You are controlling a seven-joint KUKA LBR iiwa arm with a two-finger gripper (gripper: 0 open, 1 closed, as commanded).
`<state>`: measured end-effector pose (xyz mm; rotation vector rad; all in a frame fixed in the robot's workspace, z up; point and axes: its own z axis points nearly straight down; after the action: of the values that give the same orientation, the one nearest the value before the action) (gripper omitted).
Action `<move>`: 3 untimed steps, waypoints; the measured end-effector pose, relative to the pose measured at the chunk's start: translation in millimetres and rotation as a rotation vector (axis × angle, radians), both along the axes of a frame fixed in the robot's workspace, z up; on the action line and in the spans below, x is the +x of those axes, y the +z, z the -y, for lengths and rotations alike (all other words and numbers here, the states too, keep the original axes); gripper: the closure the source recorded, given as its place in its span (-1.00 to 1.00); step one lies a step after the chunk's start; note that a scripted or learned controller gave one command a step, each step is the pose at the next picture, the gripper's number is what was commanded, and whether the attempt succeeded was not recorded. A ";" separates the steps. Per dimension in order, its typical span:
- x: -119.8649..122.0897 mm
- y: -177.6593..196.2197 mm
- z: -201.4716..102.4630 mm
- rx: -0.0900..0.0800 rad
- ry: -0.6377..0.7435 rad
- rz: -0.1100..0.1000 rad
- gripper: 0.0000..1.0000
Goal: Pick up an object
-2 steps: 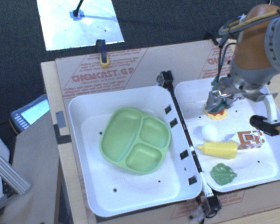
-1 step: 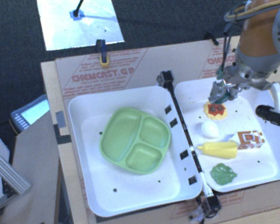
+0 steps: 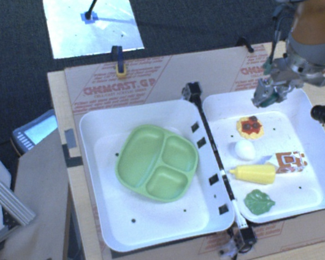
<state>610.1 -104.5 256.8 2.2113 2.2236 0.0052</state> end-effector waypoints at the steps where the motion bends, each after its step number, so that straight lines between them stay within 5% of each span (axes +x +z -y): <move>1: 7.8 -10.3 -47.4 0.003 0.003 -0.004 1.00; 3: 9.7 -22.1 -163.1 0.004 0.005 -0.006 1.00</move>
<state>619.8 58.6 234.8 2.2102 2.2342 0.0036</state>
